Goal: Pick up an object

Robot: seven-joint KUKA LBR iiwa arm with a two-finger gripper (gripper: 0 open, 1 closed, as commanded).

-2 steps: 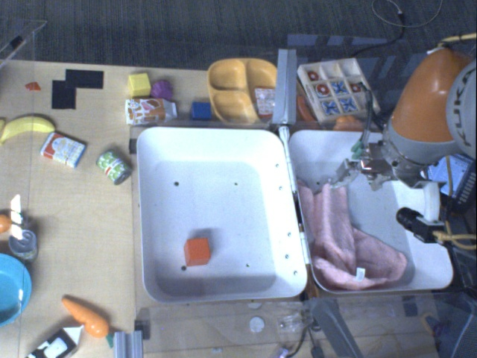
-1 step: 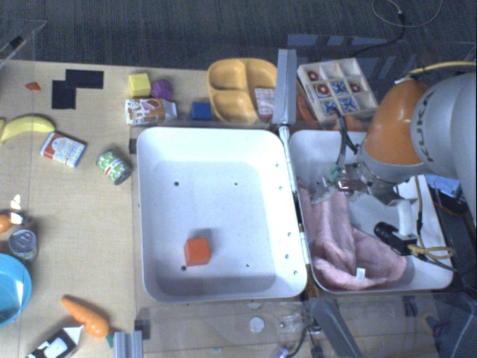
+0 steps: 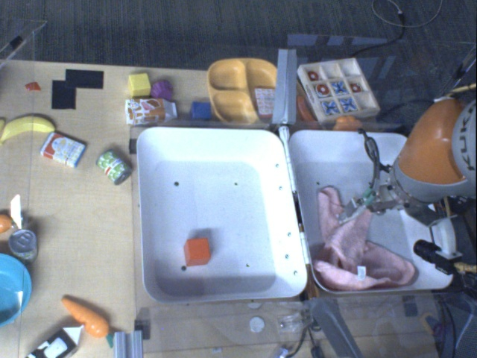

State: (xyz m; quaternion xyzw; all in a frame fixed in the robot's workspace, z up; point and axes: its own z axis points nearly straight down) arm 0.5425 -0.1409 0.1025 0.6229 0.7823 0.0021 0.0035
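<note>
You cannot tell how the gripper (image 3: 356, 206) fingers stand: they blur against the pink cloth (image 3: 350, 248) at the right bin's (image 3: 328, 151) nine o'clock side. The arm (image 3: 436, 155) runs off the frame at three o'clock. At nine o'clock the banana (image 3: 26, 127) and the blue bowl (image 3: 13, 288) are cut by the edge. The labels on the small carton (image 3: 62, 149) and can (image 3: 114, 166) are too small for you to read.

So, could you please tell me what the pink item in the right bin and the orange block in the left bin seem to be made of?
The crumpled pink cloth looks like soft fabric, matte: it lies in folds, with a small white tag near its lower edge. The small orange cube-shaped block looks rigid, with flat faces and crisp edges and a dull finish; painted wood or plastic, I cannot tell which.
</note>
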